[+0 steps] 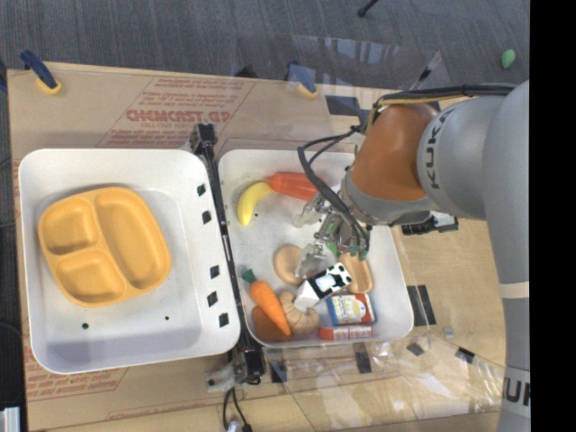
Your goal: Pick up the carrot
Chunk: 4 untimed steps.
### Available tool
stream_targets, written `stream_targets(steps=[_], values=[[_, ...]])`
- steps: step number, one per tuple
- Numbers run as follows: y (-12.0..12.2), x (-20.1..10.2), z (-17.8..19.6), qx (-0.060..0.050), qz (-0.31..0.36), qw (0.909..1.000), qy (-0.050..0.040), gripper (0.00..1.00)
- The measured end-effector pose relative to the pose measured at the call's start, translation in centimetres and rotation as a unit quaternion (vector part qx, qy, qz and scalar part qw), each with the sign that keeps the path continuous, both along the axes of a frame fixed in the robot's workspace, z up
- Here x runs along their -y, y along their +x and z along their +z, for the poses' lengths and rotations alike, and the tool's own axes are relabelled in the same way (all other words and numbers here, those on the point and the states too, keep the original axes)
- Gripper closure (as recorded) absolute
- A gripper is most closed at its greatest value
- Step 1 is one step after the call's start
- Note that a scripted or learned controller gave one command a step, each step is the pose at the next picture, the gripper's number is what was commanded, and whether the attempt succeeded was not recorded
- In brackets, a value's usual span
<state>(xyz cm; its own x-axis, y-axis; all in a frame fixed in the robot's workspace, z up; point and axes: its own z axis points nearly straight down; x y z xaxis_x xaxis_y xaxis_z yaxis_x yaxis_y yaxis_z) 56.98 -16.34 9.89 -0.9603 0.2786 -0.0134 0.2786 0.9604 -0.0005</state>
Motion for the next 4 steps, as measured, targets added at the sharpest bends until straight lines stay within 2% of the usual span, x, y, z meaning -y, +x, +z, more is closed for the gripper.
stream_targets(steps=[1,2,3,4], values=[[3.0,-7.6,-0.1,0.001,-0.001,1.0,0.0027,0.0],[-3.7,-5.5,0.0,0.002,-0.07,0.9976,0.0023,0.0],[-7.5,-6.3,0.8,0.024,-0.135,0.9906,-0.0012,0.0],[-7.4,-6.5,0.8,0.025,-0.102,0.9945,-0.0018,0.0]])
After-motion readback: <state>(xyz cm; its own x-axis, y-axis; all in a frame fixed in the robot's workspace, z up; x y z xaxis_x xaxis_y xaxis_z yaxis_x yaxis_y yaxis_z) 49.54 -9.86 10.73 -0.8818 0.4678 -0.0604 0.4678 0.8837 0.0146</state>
